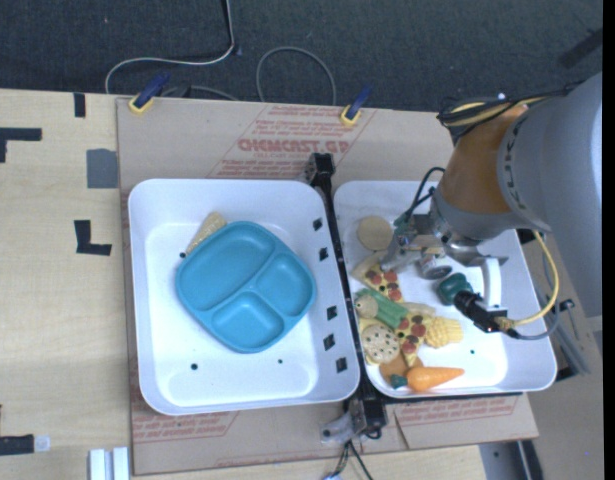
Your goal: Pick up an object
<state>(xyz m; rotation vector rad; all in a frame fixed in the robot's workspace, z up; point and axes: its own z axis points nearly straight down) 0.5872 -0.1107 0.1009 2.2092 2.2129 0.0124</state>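
My gripper (415, 248) reaches down into the right bin (532, 373), in its upper middle, under the grey arm with the orange band (477, 168). Just left of it lies a round tan cookie (374, 232). Below it sits a heap of toy food: a pizza slice (383, 284), a green piece (392, 311), a yellow corn cob (443, 331), a chocolate-chip cookie (377, 344) and an orange carrot (435, 376). Nothing shows lifted off the bin floor.
The left bin (147, 308) holds a blue divided plate (248, 284) with a yellow piece (207, 230) poking out from under its upper left edge. A black divider (332, 258) joins the two bins. Cables (532, 313) hang off the wrist at right.
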